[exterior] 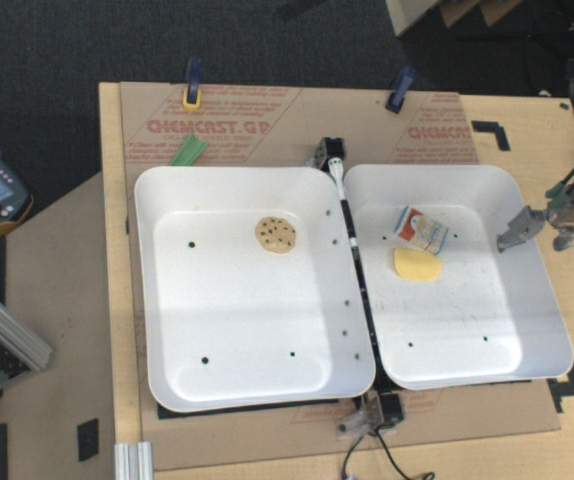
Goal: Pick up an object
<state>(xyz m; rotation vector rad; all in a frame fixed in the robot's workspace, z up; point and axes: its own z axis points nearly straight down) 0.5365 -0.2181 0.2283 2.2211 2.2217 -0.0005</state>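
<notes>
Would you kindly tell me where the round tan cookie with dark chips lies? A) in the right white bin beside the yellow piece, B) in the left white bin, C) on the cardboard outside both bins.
B: the round tan cookie lies alone on the floor of the left white bin.

1. I am seeing two bins sitting side by side on the bench [117, 268], the left bin [167, 368] touching the right bin [537, 318] at mid-frame.
2. A cookie [276, 234] is lying in the left bin, toward its upper middle.
3. A small carton [420, 230] is lying in the right bin's upper part, with a rounded piece [417, 265] touching it just below.
4. The gripper [527, 228] is hanging at the right bin's upper right rim.
5. Two clamps [193, 83] are sitting on the bench's top edge.
</notes>
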